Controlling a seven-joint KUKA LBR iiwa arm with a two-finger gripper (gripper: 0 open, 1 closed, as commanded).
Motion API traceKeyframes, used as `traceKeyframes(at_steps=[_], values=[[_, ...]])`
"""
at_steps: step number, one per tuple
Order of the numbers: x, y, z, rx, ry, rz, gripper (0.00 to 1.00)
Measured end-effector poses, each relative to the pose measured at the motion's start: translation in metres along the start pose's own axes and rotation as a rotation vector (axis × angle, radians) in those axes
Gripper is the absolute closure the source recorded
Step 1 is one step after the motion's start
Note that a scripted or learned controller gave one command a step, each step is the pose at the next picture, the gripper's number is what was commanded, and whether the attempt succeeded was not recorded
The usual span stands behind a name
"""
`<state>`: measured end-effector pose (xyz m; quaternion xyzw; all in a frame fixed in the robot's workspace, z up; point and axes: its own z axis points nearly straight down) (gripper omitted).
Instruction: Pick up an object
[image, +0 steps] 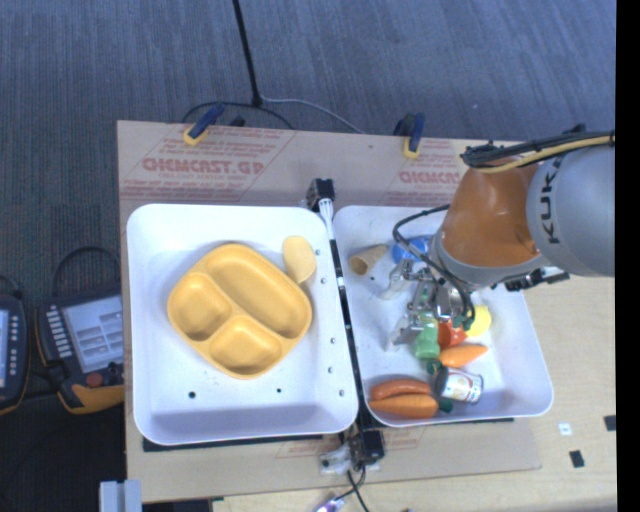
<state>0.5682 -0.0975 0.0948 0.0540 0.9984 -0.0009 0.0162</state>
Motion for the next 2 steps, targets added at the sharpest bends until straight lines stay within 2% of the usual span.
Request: traceKeyframes(at_steps=[1, 2], values=[[-0.001, 0.001, -0.012, -0.002, 0.002, 0.001, 1.00], [0.045, 0.060, -0.107, -0.001, 0.028, -0.004, 1.00]])
